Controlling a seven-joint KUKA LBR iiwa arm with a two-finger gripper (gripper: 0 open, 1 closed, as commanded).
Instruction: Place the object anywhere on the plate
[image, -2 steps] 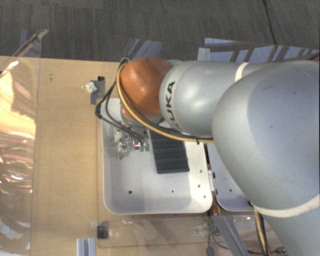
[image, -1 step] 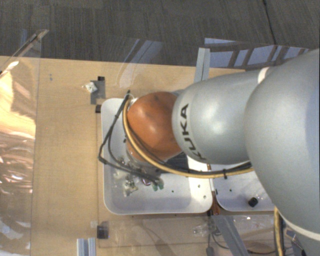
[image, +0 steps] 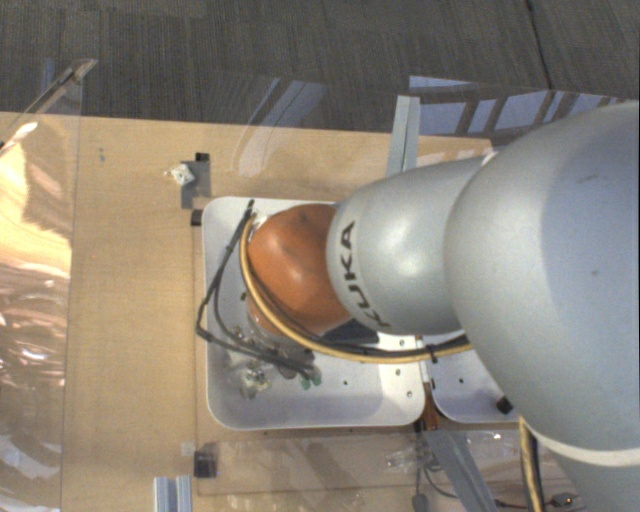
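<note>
My arm (image: 480, 260) hangs over the left bin (image: 300, 405) and covers most of it. The orange band (image: 290, 265) sits right above the wrist, and my pincer (image: 262, 372) is low near the bin's front-left area, tangled in view with cables (image: 215, 300). Can't tell how the pincer is set from this angle.

Object and plate: I can't make out either one. Both are presumably under my arm, so I can't say where the object lies or whether I have it.

Risks, as I judge them:
- Blind grasp or release. If the object isn't seated, it drops off-plate into the bin.
- Pincer is close to the bin's left wall and front rim. A lateral move at this height could clip the rim.
- Cable loop hangs near the wrist and could snag bin contents.

Room: free bin floor shows along the front strip toward the right bin (image: 465, 395). Straight up is the safest exit.
</note>
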